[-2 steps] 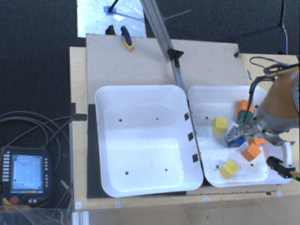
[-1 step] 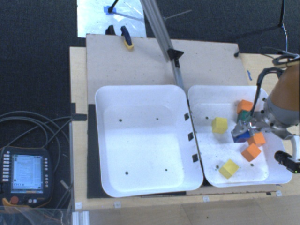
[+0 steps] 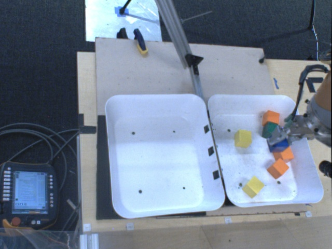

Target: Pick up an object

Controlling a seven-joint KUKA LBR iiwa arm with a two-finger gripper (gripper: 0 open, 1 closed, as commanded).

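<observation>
The right bin [image 3: 306, 191] holds several small blocks. An orange block [image 3: 270, 118] and a green block [image 3: 268, 130] sit near its far right side. My gripper [image 3: 280, 137] is low over this cluster, right beside the green block and just above a blue block [image 3: 277, 146]. Another orange block [image 3: 284, 154] touches the blue one, and a third orange block [image 3: 278, 168] lies nearer the front. One yellow block [image 3: 243, 138] rests mid-bin and another yellow block [image 3: 253, 186] near the front edge.
The left bin [image 3: 116, 118] adjoins the right one along a shared rim with black clips [image 3: 211, 151]. A metal pole [image 3: 174, 25] slants over the back of the bench. A teach pendant [image 3: 28, 194] with cables lies at the far left.
</observation>
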